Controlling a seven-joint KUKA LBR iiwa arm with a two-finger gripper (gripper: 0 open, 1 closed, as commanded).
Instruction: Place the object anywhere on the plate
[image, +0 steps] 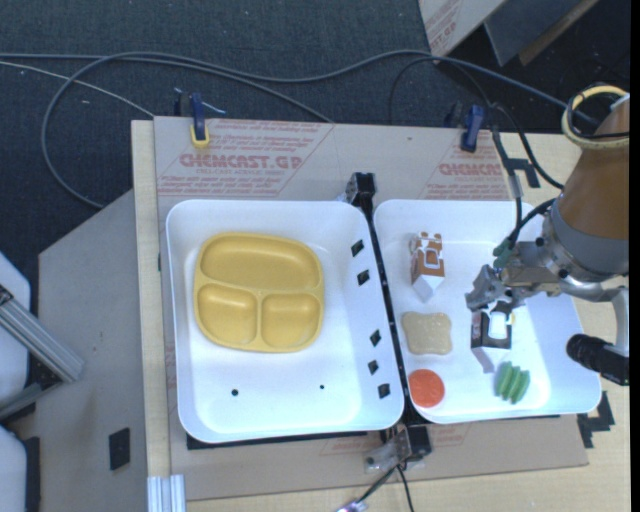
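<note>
The yellow three-compartment plate (260, 291) lies flat in the left bin's upper-left part, nothing on it.

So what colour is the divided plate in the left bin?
Yellow; the plate shows clearly in the overhead camera view.

arm (598, 215): I see a thick, rounded body coming in at the right
band: a wide orange section, its top edge rimmed in pale yellow
wrist: I make out a light grey ring under the orange, smooth and glossy
cables: thin black leads run along the wrist side toward the tool
gripper (492, 318): grey metal block with dark fittings and a small white part below; details blur here
knob: I note a black rounded piece jutting low at the right
</note>
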